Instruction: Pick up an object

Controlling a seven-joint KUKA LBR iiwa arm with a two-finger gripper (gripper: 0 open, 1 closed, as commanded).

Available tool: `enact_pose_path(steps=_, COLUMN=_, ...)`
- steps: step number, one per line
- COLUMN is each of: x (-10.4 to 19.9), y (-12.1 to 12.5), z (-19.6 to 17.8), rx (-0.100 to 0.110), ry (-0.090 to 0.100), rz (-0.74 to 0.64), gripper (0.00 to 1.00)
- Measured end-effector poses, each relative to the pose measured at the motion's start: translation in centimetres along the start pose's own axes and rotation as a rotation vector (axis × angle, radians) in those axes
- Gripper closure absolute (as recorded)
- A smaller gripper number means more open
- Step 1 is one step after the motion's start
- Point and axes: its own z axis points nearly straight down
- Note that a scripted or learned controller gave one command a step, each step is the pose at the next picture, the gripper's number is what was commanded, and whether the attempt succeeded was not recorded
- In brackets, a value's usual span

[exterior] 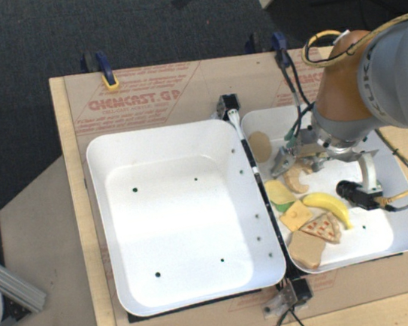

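While the near end of the right bin [407,239] is pretty crowded, it's all bunched toward the wall it shares with the left bin [175,223]. Closest to the camera is a tan bread slice [306,253], sitting right at the near rim. A pizza slice [322,229] overlaps its top edge, and a yellow cheese wedge [296,217] touches the pizza on the shared-wall side. A banana [330,206] curves over both of them, its far end pointing back toward the middle of the bin.

Next one back is a yellow-green piece [277,191], tucked against the shared wall. Just beside it is a small pale tan curved piece [296,182], can't tell what food it's meant to be. That one is the closest thing to the gripper [298,158], which hangs right over its far edge. Honestly can't tell from this angle whether the gripper is open or closed, or whether it touches the piece. Nothing visibly held.

Behind the gripper a round tan disc [261,145] lies near the far corner by the shared wall, apart from the rest.

For room: the right bin's floor to the right of the banana is bare white, and the grey and orange arm [375,87] comes in above the far right side. Over in the left bin it's bare white floor with a few dark dots. Both bins sit on a cardboard sheet [140,92], with blue clamps [105,67] at its far edge.
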Motion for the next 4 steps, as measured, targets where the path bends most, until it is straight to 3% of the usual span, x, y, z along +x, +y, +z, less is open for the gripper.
enact_pose_path(steps=1, x=-0.7, y=6.5, z=-0.1, rx=-0.014, ry=-0.004, rz=-0.004, gripper=0.0)
enact_pose_path(steps=2, x=8.4, y=6.5, z=-4.8, rx=-0.003, ry=0.01, rz=-0.005, gripper=0.0)
enact_pose_path(steps=3, x=19.5, y=6.8, z=-10.4, rx=-0.015, ry=0.001, rz=-0.011, gripper=0.0)
enact_pose_path(steps=4, x=19.9, y=6.8, z=-26.6, rx=-0.024, ry=0.0, rz=-0.004, gripper=0.0)
